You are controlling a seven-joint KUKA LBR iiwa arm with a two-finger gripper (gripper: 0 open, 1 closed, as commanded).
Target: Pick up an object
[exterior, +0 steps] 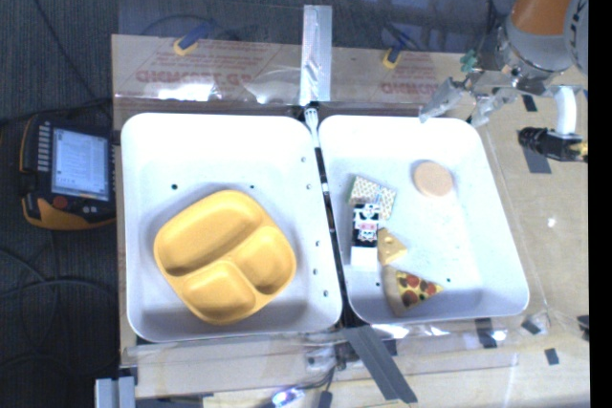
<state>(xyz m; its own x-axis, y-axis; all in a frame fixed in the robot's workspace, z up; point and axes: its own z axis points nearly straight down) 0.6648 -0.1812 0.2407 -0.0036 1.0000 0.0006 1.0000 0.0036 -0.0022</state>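
Risk at this point lies mostly in the choice of target and the angle of descent. The gripper [459, 103] hangs over the far rim of the right bin [497, 234], its two fingers spread apart with nothing between them. Candidates for the pick all lie in that bin: a round tan disc [433, 179] sits alone near the far side, while a patterned carton [371, 195], a black-and-white box [365, 226], a yellow wedge [390, 248] and a pizza slice [411, 289] crowd together along the divider side, several touching or just beside one another. Going for the cluster could mean the fingers land on two items at once or shove one against its neighbour. The disc looks flat and low, so the fingers might close above it or slide off its edge. The left bin [143, 158] holds a yellow divided tray [225, 253], well apart from the arm and probably too wide to clamp
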